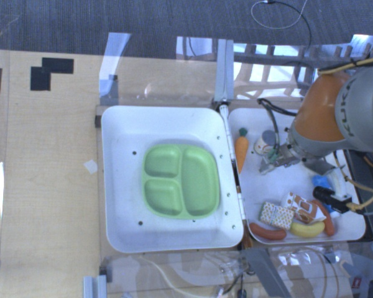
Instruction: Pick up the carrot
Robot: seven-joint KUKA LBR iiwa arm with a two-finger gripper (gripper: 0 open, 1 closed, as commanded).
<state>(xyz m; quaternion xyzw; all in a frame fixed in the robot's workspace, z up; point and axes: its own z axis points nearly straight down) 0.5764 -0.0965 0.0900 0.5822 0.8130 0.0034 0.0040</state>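
The carrot [241, 153] is orange with a small green top. It lies lengthwise along the left wall of the right bin [255, 188], near the back. My gripper [271, 161] hangs low over the same bin, a short way to the right of the carrot and apart from it. The grey arm with its orange band [320, 110] covers the bin's back right part. A small round pale object [264, 145] sits just behind the gripper.
The left bin [121, 166] holds a green divided plate [180, 180]. Along the front of the right bin lie a sausage [267, 232], a banana [307, 230], a patterned cracker box [276, 215] and a snack packet [302, 206]. A blue item [322, 182] lies by the right wall.
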